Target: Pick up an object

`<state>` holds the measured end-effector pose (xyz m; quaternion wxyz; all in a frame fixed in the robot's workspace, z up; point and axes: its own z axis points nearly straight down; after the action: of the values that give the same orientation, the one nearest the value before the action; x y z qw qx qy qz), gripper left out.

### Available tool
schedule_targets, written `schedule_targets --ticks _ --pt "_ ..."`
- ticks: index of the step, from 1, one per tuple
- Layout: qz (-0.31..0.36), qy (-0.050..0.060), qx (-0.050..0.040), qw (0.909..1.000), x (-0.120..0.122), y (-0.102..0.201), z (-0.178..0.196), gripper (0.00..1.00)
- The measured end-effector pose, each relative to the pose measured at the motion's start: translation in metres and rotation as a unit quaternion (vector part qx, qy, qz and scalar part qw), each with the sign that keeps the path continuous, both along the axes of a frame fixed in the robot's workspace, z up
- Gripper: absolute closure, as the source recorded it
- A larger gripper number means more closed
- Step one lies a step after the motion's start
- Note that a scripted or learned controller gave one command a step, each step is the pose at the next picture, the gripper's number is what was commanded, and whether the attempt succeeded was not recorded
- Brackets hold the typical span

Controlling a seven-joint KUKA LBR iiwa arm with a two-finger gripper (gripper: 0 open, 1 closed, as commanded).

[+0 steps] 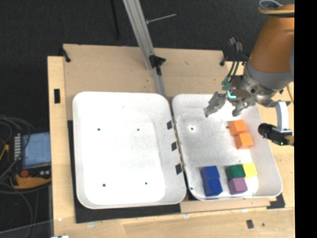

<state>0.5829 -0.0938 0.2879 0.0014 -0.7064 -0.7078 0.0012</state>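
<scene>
The right white bin [198,143] holds several small blocks. Two orange blocks [240,134] lie near its right wall. Along its front wall sit a blue block [211,180], a green block [235,172], a yellow block [249,170] and a purple block [238,185]. My gripper [227,108] hangs over the back part of this bin, just behind and left of the orange blocks. Its fingers [214,105] are spread apart with nothing between them.
The left white bin [124,148] adjoins the right one, with black clips [174,146] along the shared wall. A slanted metal pole [143,33] rises from the back of the bench. Cables and a blue device [34,150] lie off the bench's left side.
</scene>
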Motion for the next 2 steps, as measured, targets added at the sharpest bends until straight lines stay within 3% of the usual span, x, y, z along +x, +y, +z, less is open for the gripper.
schedule_targets --ticks 1,2 --pt "-0.001 -0.002 -0.0003 1.0000 0.001 0.000 0.002 0.00" --pt "-0.003 0.001 -0.0007 1.0000 -0.001 0.004 -0.060 0.00"
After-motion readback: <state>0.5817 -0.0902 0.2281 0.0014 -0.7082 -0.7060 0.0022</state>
